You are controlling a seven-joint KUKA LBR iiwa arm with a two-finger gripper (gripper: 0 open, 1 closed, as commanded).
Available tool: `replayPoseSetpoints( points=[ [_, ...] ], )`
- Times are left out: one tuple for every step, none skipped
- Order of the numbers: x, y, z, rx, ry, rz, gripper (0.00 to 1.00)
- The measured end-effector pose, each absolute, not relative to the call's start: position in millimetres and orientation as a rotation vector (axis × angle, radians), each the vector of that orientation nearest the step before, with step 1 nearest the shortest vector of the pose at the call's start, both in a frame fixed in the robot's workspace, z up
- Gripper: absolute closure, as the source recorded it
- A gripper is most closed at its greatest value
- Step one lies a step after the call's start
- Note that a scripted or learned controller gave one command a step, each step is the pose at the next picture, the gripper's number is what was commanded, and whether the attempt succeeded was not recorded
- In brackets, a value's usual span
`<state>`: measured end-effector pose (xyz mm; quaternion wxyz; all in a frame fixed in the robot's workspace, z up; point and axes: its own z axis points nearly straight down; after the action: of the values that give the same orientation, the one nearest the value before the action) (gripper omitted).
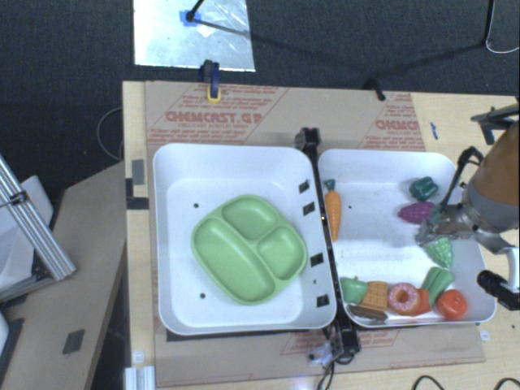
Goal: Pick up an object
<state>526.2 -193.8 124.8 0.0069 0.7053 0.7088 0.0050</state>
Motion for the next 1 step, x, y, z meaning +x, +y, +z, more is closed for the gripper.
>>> replayPoseSetpoints(
  points=[
    [521.6, -191.4, 186.3, 2.213, 2.223, 0.004, 1.00]
  ],
)
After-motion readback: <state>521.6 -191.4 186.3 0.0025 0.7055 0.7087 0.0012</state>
